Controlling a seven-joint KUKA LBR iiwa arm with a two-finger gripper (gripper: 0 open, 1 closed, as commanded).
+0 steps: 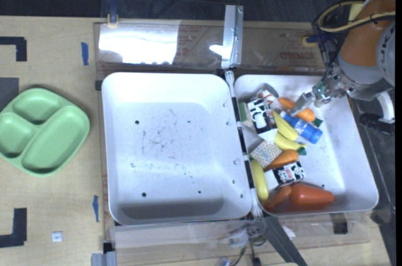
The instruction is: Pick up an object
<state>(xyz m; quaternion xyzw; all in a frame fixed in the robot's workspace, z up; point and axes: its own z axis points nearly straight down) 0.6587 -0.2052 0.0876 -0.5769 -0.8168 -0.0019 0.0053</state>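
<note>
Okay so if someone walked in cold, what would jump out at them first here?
Probably the heap of bright toys crowding the right bin, with a red-orange piece at its near edge. Next, the green divided plate lying alone on the bench at far left. The end effector hangs over the right bin's far corner.

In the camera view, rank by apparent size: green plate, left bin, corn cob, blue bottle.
1. Left bin
2. Green plate
3. Corn cob and blue bottle: they look alike in size, and both are partly covered, so no ranking.
</note>
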